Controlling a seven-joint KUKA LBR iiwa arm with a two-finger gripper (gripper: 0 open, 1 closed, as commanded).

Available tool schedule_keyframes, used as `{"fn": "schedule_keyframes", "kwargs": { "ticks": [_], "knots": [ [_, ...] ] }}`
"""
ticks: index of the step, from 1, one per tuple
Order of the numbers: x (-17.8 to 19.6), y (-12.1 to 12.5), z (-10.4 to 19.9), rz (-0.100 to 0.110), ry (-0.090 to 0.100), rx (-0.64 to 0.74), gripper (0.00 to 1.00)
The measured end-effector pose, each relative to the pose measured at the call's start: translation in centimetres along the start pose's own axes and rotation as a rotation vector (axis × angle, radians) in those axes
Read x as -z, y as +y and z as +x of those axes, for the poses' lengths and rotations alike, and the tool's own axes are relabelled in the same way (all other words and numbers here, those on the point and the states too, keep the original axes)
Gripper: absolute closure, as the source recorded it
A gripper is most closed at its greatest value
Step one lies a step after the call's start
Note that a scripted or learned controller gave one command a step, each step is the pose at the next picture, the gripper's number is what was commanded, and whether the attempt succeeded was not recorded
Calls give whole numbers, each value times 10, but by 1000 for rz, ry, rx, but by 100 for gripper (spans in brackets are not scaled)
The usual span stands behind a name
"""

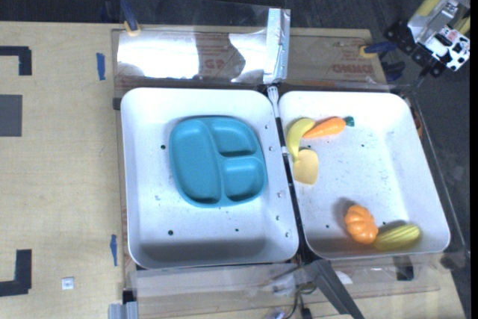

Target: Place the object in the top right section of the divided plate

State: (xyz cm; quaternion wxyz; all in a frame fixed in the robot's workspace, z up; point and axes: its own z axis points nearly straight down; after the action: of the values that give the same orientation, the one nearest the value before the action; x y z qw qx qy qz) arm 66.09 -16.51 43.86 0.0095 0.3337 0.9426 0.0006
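A blue divided plate [216, 159] lies in the left white bin [146, 183], with two small sections on its right side and one large section on its left. All its sections are bare. In the right white bin [381, 160] an orange carrot [326, 128] with a green tip rests against a yellow banana [298, 133] at the far left corner. A pale yellow piece [305, 168] lies just below the banana. Near the front wall an orange pumpkin-shaped toy [361, 224] touches a yellow-green oblong toy [397, 237].
A clear plastic panel [202, 48] stands behind the left bin. A yellow bar with a white fixture [442, 32] sits beyond the right bin's far right corner. The wooden bench [60, 160] extends to the left, with black corner marks and blue tape.
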Motion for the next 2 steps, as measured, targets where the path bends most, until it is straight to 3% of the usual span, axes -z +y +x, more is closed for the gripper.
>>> {"fn": "schedule_keyframes", "kwargs": {
  "ticks": [2],
  "knots": [
    [24,2,-2,-6,-16,2,100]
  ]
}}
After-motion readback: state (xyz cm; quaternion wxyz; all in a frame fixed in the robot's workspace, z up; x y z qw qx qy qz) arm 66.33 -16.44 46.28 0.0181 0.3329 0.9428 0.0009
